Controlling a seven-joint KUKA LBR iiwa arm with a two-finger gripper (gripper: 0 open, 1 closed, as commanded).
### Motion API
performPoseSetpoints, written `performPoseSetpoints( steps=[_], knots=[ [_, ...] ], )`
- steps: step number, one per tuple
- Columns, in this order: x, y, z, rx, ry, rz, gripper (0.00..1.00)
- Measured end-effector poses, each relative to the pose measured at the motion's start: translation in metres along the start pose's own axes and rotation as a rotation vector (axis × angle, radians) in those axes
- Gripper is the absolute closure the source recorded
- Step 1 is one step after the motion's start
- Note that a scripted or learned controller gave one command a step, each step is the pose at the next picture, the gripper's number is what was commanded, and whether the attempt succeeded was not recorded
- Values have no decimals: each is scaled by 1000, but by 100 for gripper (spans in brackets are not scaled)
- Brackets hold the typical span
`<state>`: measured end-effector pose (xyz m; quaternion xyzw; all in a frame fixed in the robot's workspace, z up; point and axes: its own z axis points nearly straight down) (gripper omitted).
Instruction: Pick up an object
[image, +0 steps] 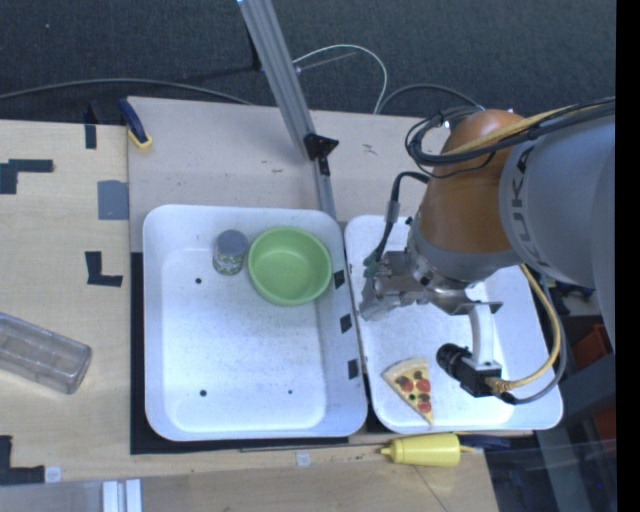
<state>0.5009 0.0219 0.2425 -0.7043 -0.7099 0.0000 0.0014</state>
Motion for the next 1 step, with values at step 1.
performPoseSetpoints(
  steps=[1],
  knots=[
    [46,8,8,1,-1,2,100]
  ],
)
